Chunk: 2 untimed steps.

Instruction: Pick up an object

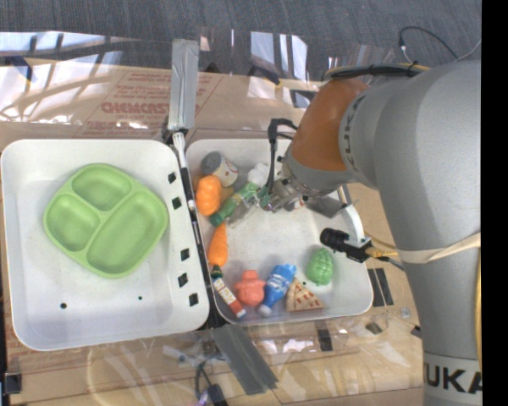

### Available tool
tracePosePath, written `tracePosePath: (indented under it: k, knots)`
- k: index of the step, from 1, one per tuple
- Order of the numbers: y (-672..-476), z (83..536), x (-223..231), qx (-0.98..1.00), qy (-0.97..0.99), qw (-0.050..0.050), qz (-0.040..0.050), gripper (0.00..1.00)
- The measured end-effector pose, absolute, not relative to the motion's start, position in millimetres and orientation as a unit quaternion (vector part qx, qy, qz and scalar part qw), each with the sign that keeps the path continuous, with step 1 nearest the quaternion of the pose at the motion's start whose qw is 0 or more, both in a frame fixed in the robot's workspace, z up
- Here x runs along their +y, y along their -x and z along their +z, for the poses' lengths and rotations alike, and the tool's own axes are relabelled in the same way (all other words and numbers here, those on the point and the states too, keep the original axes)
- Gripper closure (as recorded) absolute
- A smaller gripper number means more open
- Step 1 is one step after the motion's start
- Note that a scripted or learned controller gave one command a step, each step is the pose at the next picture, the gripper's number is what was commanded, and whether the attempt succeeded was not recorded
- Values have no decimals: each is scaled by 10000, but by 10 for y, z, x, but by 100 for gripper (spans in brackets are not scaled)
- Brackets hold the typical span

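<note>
Objects are lying in the right bin (356,299); I'm seeing the gripper (281,200) hanging low beside the green bottle (235,203), though I cannot tell its state.

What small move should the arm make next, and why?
Probably a short descent. The tool hovers in the right bin beside the green bottle, near the orange fruit. Nothing visibly sits in it yet, so lowering onto the bottle seems the closest pick.
</note>
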State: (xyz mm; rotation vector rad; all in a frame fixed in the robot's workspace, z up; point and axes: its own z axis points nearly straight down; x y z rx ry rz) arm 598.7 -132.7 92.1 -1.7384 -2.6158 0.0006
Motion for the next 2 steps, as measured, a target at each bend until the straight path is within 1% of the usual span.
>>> tracePosePath:
  k: [1,2]
  knots:
    - [-5288,1248,-1151,-7519,6592,25,9,0]
    - [-5520,1242,-1302,-7144,6998,8,7,0]
